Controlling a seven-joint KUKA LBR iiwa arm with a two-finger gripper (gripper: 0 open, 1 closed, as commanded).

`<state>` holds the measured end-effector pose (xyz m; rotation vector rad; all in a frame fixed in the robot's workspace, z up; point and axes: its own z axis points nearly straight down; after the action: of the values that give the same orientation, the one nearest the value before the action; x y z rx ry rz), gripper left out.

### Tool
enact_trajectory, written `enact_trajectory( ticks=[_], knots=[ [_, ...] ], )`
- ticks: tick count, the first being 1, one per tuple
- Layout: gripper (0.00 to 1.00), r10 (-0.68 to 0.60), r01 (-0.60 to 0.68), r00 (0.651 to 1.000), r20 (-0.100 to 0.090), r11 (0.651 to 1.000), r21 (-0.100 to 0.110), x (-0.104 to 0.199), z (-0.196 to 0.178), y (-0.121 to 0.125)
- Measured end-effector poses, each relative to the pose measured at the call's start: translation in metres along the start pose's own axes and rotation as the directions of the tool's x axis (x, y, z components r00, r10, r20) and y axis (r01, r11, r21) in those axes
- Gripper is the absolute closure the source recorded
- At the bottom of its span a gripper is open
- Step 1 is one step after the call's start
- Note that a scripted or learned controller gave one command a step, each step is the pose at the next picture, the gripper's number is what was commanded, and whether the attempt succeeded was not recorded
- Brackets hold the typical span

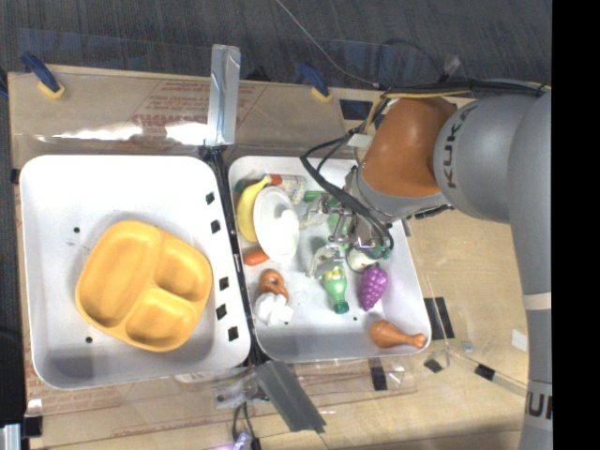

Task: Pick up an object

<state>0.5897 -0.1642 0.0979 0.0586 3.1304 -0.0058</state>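
My gripper (330,242) hangs low over the middle of the right bin (309,345), its metal fingers pointing down among the toys. Just below it stands a green bottle (336,291), close to or touching the fingertips. A purple grape bunch (372,286) lies right of the bottle. A white cup (277,221) and a yellow banana (247,210) lie to the gripper's left. A brown drumstick (394,335) rests near the bin's front right corner. An orange-and-white toy (272,296) sits at the front left.
The left bin (47,204) holds a yellow divided plate (142,283). The grey arm with its orange band (405,148) covers the right bin's far right corner. Cables run from the wrist across the bin's back edge.
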Motion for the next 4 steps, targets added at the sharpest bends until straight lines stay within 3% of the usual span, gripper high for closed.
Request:
enact_trajectory(
  ticks=[1,4],
  knots=[
    [0.0,-0.258,0.258,0.966,-0.009,0.966,-0.006,0.0482,0.0047,-0.0022],
    [0.0,-0.259,0.259,0.966,-0.009,0.966,-0.006,0.0482,0.0046,-0.002]
  ],
)
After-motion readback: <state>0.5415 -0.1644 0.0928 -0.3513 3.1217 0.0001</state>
